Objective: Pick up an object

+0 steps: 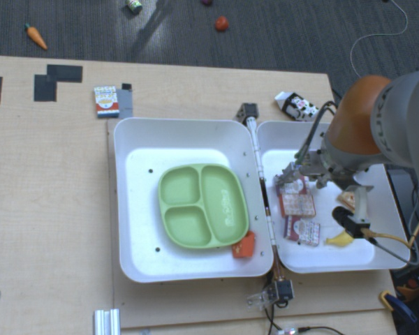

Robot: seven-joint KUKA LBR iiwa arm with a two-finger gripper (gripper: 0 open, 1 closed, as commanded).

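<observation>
My gripper (298,179) hangs low in the right bin (384,257), reaching in from the right under the grey arm with its orange band. Directly beneath and in front of it lies a red-and-white packet (297,204), and a second similar packet (302,230) lies just nearer the front. A small yellow banana-like piece (341,240) rests at the front of this bin. A tan wedge-shaped piece (347,199) lies to the right of the packets, partly hidden by the wrist. Nothing is visibly held.
The left bin (136,187) holds a green divided plate (202,205) with a small orange-red object (244,246) at its front right corner. On the bench behind lie a small red-and-white box (106,101) and a black-and-white toy (295,105).
</observation>
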